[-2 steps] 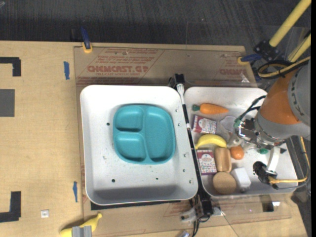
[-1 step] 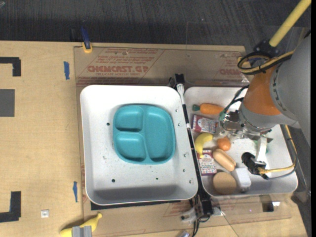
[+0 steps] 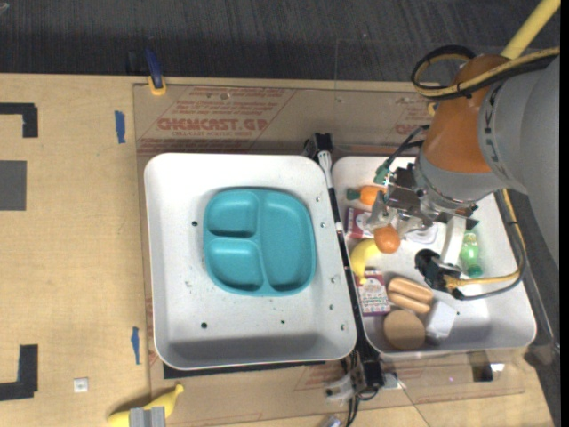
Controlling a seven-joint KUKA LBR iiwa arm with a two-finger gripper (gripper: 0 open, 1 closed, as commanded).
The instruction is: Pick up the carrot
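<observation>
Hovering gripper (image 3: 397,213) over the right bin (image 3: 511,314), just above the orange carrot (image 3: 387,238) near a lemon (image 3: 364,256); finger opening impossible to tell. Needing a straight descent, centring on the carrot, avoiding the hot dog (image 3: 411,294). Holding a teal tray (image 3: 260,241): left bin (image 3: 173,238).

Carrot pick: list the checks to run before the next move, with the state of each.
1. Carrot located in right bin: ok.
2. Pincer over the carrot: ok.
3. Carrot between the fingers: cannot tell.
4. Carrot lifted off the bin: cannot tell.
5. Room around the carrot: not ok, lemon and packet crowd it.
6. Teal tray in left bin out of the way: ok.
</observation>
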